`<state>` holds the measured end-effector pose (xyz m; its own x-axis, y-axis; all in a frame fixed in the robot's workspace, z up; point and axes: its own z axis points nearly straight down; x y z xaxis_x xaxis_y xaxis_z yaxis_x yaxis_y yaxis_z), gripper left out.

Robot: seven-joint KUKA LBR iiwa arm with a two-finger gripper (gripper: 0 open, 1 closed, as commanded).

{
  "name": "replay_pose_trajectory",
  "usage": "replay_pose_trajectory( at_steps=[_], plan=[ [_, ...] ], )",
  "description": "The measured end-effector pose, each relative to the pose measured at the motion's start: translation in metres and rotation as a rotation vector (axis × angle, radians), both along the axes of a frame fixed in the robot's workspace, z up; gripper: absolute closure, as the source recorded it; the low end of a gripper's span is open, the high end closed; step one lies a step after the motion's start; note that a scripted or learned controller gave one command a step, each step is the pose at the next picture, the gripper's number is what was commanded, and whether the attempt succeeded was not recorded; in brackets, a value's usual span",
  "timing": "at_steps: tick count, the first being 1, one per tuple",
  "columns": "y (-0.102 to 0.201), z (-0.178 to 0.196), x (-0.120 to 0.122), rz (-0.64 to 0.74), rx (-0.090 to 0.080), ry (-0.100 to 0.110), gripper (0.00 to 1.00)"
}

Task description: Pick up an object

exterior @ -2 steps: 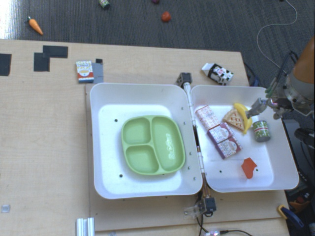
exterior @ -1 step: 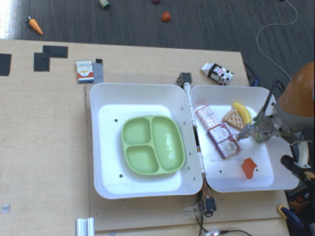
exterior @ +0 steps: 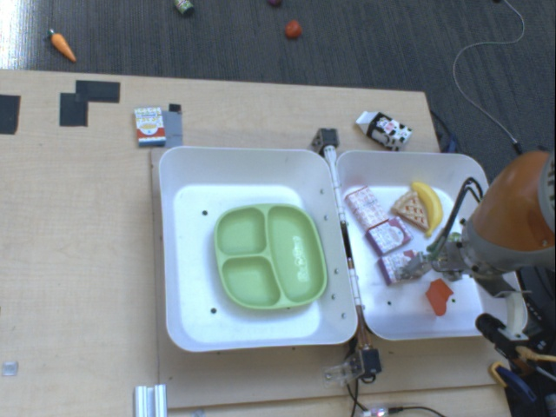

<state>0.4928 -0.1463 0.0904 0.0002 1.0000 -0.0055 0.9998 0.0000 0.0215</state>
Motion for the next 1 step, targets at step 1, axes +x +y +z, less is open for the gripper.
replay_pose_trajectory(
  at_steps=[1],
  plan=[
    [0.0023, 0.0122, 0.0026, 0.003, 0.005, -0.003, 1.0]
  ],
)
